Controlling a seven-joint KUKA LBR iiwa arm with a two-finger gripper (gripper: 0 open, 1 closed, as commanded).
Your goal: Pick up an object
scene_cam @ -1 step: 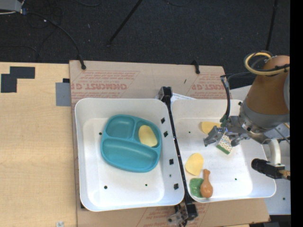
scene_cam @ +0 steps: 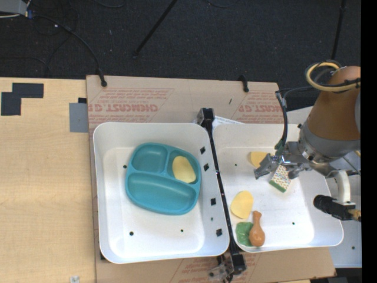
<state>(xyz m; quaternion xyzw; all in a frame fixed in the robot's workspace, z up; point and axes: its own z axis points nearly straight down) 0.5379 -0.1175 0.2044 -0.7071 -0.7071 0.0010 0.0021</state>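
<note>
While your gripper (scene_cam: 280, 171) grips a patterned green block (scene_cam: 281, 179) above the right bin (scene_cam: 321, 232), the left bin (scene_cam: 112, 229) holds a teal tray (scene_cam: 154, 184) carrying one yellow piece (scene_cam: 184, 169).

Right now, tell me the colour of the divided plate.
Teal, seen clearly in the camera view: the plate.

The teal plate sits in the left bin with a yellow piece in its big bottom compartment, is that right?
Not quite. The teal plate does sit in the left bin, but the yellow piece lies in its small upper right compartment, not the big bottom one. The camera view shows the large compartment holding nothing.
</note>
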